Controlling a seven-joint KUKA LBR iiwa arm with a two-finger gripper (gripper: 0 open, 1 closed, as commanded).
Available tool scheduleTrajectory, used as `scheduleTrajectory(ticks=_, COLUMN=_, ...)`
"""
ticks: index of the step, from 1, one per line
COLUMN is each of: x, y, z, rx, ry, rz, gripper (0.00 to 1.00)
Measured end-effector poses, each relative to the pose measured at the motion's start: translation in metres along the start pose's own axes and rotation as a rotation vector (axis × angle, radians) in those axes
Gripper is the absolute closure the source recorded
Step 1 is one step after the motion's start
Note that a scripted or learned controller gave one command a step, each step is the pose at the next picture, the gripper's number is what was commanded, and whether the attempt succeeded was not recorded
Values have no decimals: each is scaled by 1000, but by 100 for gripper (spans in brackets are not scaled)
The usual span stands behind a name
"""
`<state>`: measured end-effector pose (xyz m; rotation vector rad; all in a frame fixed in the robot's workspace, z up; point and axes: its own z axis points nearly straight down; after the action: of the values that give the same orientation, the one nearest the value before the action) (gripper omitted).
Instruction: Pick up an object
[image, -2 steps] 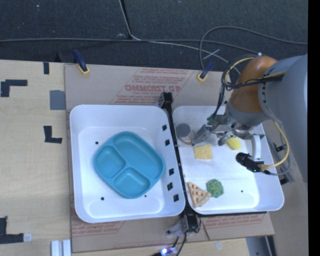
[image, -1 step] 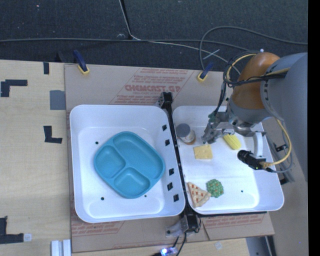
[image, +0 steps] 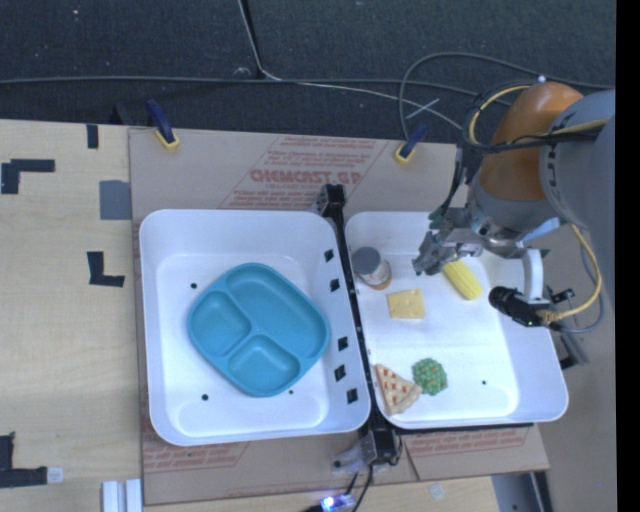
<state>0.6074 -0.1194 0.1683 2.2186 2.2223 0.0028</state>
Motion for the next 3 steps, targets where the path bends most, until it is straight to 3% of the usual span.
scheduleTrajectory(ticks=2, x=13, y=-6, z=-108, rx=-3, ry=-1, rz=-1, gripper=100)
scheduleTrajectory(ticks=3, x=65, y=-3, z=-109, rx=2, ry=0, rz=-4, gripper=100)
